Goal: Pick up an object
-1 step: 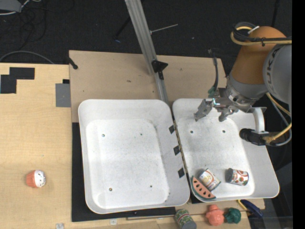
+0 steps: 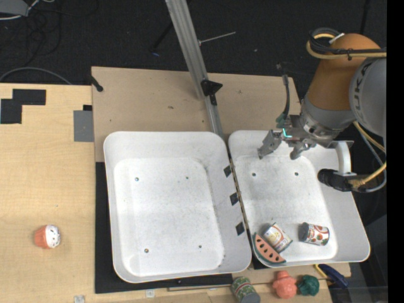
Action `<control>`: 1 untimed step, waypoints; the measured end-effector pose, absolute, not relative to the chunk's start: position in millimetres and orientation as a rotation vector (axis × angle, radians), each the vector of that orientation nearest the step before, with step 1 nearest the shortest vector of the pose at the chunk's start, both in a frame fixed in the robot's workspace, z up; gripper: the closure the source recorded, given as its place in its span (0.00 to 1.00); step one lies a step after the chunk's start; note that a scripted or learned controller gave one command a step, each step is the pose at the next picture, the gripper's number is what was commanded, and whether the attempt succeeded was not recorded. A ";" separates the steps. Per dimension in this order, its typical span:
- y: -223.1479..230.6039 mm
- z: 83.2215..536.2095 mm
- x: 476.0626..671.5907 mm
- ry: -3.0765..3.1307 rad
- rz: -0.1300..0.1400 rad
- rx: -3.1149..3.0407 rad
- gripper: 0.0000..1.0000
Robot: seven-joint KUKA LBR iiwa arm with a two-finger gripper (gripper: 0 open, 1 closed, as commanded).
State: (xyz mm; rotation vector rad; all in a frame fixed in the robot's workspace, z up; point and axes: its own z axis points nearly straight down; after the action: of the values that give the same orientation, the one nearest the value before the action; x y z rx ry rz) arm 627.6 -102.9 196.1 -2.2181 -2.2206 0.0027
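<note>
So the gripper [image 2: 282,145] is hanging over the far end of the right bin [image 2: 297,188] with its fingers spread and nothing between them, well apart from the goodies down at the near edge. Best bet looks like the small can [image 2: 276,237] lying tipped against the watermelon slice [image 2: 269,250], or the other can [image 2: 314,233] just beside it. Both are probably light, stiff and a bit slick, so I'd pinch across the round body, not the ends, since they'll likely roll.

Green can [image 2: 243,290] cut off at bottom edge.
</note>
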 end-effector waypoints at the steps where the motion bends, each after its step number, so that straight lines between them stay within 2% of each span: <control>1: -99.0 135.3 633.6 -2.220 0.009 -2.212 0.00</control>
State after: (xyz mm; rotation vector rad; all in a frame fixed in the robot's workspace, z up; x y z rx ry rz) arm 633.6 -99.0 135.3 -2.2118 -2.2202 0.0088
